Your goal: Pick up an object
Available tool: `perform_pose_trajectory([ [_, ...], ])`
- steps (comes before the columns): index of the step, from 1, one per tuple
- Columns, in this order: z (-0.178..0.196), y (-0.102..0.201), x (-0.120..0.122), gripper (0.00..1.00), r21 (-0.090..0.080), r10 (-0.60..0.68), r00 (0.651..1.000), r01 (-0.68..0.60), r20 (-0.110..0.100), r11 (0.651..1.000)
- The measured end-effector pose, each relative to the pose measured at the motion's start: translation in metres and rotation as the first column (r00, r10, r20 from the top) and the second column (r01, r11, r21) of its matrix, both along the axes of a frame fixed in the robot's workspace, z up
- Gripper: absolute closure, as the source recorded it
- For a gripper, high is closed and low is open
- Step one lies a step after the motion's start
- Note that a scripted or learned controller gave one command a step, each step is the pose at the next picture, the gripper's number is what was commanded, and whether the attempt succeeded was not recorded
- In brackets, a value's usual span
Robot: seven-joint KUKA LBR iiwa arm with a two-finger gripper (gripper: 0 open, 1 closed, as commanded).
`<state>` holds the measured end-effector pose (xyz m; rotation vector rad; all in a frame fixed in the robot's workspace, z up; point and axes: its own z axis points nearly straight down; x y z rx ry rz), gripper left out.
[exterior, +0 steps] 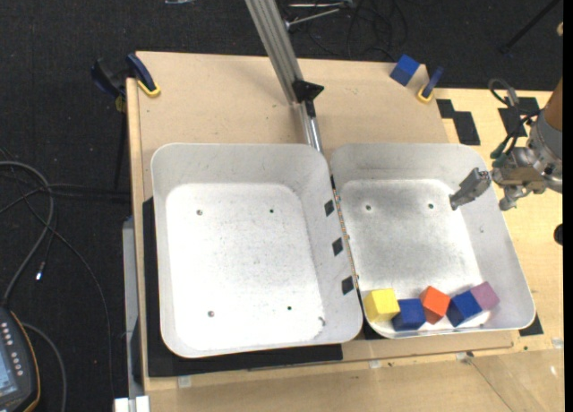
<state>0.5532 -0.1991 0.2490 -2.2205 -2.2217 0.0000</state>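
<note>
Camera view: two white bins are seen side by side on a wooden surface (pixel 224 106). Nothing is seen on the floor of the left bin (pixel 170 222). In the right bin (pixel 407 222), five small blocks are bunched along the near edge. A yellow block (pixel 382 302) is at the left of the row. A blue block (pixel 409 313) is just beside it, then an orange block (pixel 436 302), then a second blue block (pixel 464 307), and a purple block (pixel 484 295) at the right end. The blocks are packed close and seem to be touching.

The gripper (pixel 483 188) is seen at the far right side of the right bin, up near its rim. Whether it is spread or pressed together cannot be told. No block is seen in it. It is kept well apart from the row of blocks.

The task is judged to be at its start. Nothing is lifted yet. A block has yet to be picked, reached, pinched and raised. The yellow block at the end of the row may be the easiest, since one side of it is free.

Another blue block (pixel 405 68) is seen on the surface, far from the bins.
</note>
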Motion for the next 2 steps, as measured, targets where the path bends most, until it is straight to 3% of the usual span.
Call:
perform_pose_trajectory([
  [1,-0.071,0.071,-0.009,0.00,0.005,0.008,1.000,-0.008,-0.008,1.000],
  [2,-0.155,0.080,-0.064,0.00,0.000,-0.003,1.000,0.003,0.001,1.000],
])
